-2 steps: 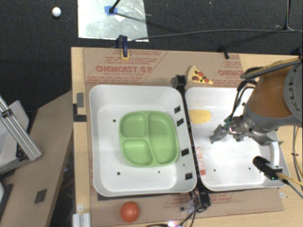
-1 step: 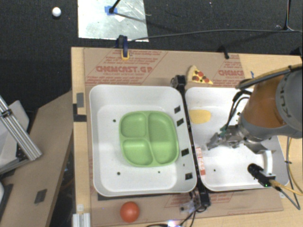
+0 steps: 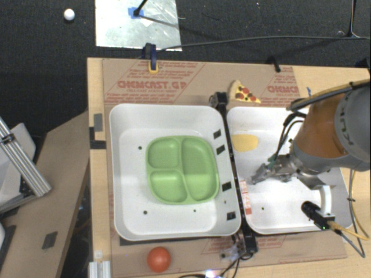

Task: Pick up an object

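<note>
Flat yellow oval object [image 3: 245, 142] lying in the right-hand white bin [image 3: 258, 218], near its upper left corner, close beside the divider between bins

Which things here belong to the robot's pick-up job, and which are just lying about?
Part of the job:
gripper, low over the right bin
yellow flat piece in that bin
green divided plate in the left bin

Lying about, outside the bins:
pizza slice toy
red ball
white ball
</note>
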`<state>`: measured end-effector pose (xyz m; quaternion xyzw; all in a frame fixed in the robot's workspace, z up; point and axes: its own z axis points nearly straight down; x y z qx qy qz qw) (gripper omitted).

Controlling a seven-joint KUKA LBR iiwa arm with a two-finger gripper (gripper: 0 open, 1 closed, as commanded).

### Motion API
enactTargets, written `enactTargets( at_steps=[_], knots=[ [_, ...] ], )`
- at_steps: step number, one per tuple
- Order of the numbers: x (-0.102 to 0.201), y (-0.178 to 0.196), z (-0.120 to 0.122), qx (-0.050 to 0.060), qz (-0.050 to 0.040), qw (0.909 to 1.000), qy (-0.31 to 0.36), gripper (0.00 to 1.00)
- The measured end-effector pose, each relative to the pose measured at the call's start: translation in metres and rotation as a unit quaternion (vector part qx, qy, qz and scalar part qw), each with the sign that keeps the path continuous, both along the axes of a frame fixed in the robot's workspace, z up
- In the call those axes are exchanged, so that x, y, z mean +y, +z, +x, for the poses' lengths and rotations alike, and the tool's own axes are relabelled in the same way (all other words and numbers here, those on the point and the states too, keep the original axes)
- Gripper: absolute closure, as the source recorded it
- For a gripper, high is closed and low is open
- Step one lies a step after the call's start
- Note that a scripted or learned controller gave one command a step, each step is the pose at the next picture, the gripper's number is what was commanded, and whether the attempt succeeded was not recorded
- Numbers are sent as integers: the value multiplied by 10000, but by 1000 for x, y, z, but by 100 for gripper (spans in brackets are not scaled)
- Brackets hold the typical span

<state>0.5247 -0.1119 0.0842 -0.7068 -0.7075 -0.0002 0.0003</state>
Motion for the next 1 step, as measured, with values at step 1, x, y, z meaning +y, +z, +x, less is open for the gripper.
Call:
enactTargets(
  at_steps=[1],
  knots=[
    [0,11,1,-14,-1,10000,2,100]
  ],
)
